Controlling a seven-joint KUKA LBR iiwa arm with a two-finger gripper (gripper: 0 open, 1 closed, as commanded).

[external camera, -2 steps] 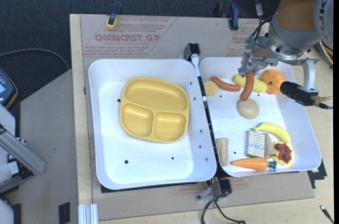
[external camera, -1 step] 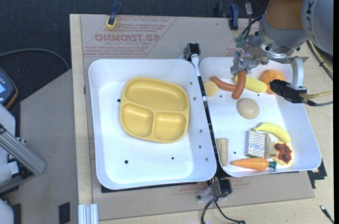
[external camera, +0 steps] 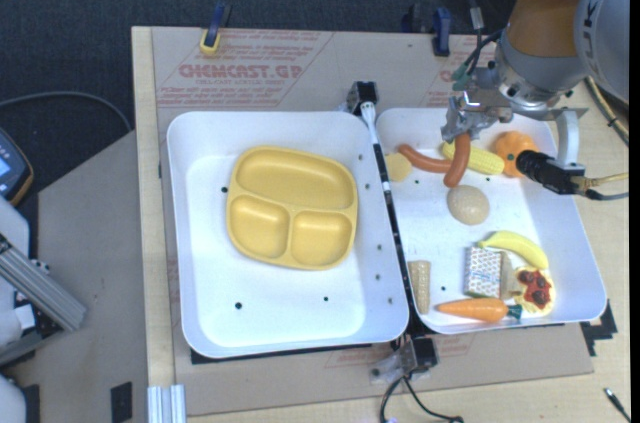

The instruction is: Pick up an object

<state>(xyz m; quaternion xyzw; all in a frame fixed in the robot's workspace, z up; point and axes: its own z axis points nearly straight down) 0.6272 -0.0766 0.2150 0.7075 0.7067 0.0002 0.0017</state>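
Gripper (external camera: 462, 133) over right shallow white plastic bin (external camera: 580, 241), clamped on upright reddish-brown toy sausage (external camera: 460, 161), just above round beige toy ball (external camera: 467, 204).

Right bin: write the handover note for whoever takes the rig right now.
Gripper: over the right bin's far end, fingers shut on a sausage that hangs upright from them.
A second sausage lies beside it; corn, orange, a round beige piece, banana and carrot lie in that bin.
Yellow divided plate sits in the left bin.
Done: grasp.
Left: lift clear.
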